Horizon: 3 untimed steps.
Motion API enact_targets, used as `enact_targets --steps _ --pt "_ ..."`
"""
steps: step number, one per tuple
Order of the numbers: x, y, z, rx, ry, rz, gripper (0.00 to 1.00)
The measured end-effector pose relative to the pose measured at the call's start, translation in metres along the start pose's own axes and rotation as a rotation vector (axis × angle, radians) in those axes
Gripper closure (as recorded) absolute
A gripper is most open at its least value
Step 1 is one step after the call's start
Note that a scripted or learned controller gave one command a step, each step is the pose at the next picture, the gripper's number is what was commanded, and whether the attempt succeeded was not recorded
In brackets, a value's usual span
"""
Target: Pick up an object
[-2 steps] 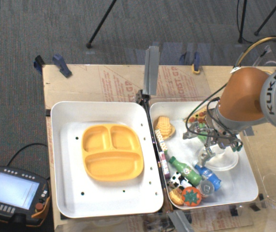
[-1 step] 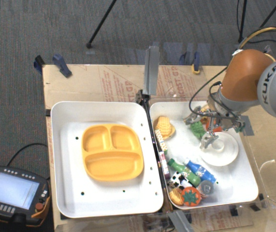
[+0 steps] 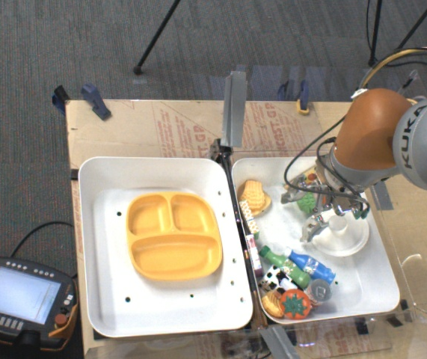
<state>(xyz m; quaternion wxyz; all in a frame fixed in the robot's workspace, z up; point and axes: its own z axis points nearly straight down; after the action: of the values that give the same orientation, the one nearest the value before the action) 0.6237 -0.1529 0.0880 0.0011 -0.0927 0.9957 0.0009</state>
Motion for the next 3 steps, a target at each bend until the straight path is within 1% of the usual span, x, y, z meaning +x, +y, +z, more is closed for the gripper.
enact_targets --steps 1,2,3 --pt "-0.002 0.002 -0.011 0.000 -0.004 -0.004 1.00" --pt "-0.002 0.002 -0.010 0.000 -0.003 -0.004 0.00" --pt "-0.023 0.004 0.000 0.001 -0.002 0.056 0.00"
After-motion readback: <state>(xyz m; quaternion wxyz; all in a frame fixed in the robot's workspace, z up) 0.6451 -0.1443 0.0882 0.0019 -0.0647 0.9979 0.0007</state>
